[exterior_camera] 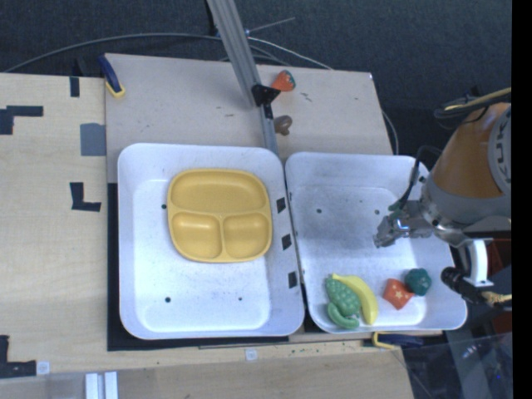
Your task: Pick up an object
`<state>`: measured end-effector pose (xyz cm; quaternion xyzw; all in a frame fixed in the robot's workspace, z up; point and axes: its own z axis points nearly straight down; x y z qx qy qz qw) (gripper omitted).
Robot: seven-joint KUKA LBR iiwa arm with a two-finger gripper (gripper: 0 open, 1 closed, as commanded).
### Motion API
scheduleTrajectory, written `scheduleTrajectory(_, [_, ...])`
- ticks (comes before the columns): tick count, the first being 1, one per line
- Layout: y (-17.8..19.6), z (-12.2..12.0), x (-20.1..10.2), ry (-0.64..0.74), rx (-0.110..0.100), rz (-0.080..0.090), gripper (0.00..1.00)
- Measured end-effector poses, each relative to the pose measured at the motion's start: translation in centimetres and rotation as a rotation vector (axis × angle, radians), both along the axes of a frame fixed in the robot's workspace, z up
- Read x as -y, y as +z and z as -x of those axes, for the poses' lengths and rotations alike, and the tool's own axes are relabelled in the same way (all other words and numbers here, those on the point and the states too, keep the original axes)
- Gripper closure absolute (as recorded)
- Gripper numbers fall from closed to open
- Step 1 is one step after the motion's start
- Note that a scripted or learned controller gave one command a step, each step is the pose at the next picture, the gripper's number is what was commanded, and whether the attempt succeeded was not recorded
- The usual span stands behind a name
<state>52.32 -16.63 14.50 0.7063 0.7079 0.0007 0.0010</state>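
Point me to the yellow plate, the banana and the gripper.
yellow plate (pixel 220 214), camera view: middle ridge between its compartments.
banana (pixel 363 296), camera view: mid-length of the yellow curve.
gripper (pixel 387 233), camera view: its tip, over the right bin.

Toys in right bin, near front edge.
Yellow banana (pixel 359 294) touching green veg (pixel 341 300); red piece (pixel 397 293) beside dark-green ball (pixel 418 281).

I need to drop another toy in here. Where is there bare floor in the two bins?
Left bin: the strip in front of the yellow plate. Right bin: its back-left floor, left of the gripper. Crowded: the front edge, with banana, green toy and red and teal pieces.
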Motion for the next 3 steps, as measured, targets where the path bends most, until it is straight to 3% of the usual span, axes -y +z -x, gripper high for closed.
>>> scheduleTrajectory(2, [10.6,1.1,0.3,-0.001,0.002,0.001,1.0])
scheduleTrajectory(3, [10.9,0.4,-5.6,0.006,-0.003,-0.003,1.0])
